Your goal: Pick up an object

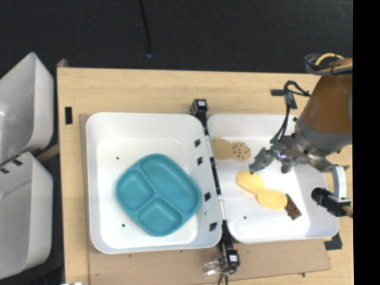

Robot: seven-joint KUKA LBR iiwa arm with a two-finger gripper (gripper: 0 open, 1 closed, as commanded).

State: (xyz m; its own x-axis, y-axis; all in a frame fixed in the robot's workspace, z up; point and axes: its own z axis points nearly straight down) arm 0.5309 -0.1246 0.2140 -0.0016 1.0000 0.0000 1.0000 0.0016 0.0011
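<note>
In the right bin (309, 227) a yellow, banana-like toy (260, 190) lies near the middle, with a brown tip (292, 208) at its right end. A tan piece with a dotted cookie face (230, 150) rests by the bin's left wall. My gripper (274, 161) hangs over the right bin, just above and to the right of the yellow toy. Its fingers (259, 161) are spread open and hold nothing.
The left bin (101, 135) holds a blue divided plate (157, 193). A ridge with black clips (209, 159) separates the two bins. The grey and orange arm (326, 108) covers the right bin's far right corner. Wooden bench (148, 88) surrounds both bins.
</note>
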